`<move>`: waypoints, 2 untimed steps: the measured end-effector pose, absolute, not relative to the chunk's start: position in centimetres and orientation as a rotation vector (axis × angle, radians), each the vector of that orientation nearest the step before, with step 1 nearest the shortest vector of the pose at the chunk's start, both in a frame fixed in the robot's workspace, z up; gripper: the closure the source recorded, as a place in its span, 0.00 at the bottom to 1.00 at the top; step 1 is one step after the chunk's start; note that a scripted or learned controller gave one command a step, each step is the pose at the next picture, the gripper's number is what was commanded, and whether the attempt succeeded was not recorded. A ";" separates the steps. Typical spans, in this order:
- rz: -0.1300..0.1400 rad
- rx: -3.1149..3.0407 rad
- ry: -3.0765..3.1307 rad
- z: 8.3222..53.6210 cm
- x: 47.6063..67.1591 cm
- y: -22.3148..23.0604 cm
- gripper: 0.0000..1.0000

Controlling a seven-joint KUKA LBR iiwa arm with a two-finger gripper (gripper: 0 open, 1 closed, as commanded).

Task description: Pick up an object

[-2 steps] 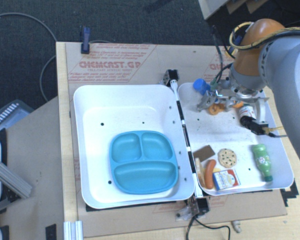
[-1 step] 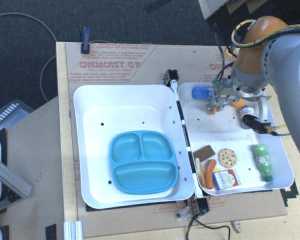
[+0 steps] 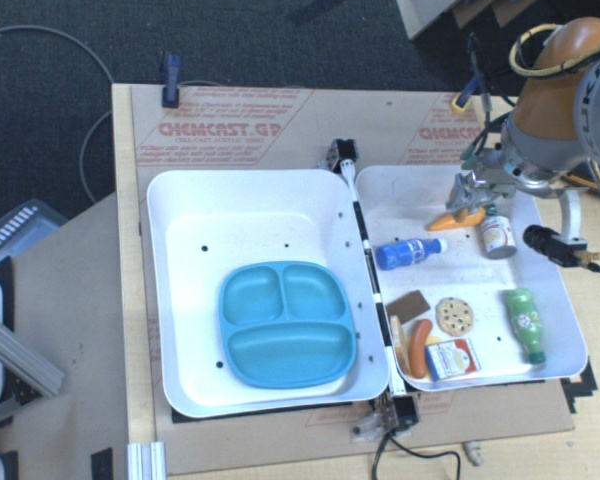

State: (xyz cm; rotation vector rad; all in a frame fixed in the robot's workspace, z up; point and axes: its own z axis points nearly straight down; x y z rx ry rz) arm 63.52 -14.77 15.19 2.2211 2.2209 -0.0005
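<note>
The left bin carries a blue divided plate. Beside it, the right bin holds the rest. The arm hangs over that bin's far end, its gripper right above an orange carrot; whether it is apart or together I cannot tell. Nearer lie a green bottle, a blue bottle, a small can and a cookie.
</note>
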 end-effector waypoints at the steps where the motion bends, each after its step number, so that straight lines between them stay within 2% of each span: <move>1: -0.001 2.222 2.222 15.1 63.5 -14.7 0.00; 2: 0.000 2.219 2.219 12.6 65.7 -19.7 0.00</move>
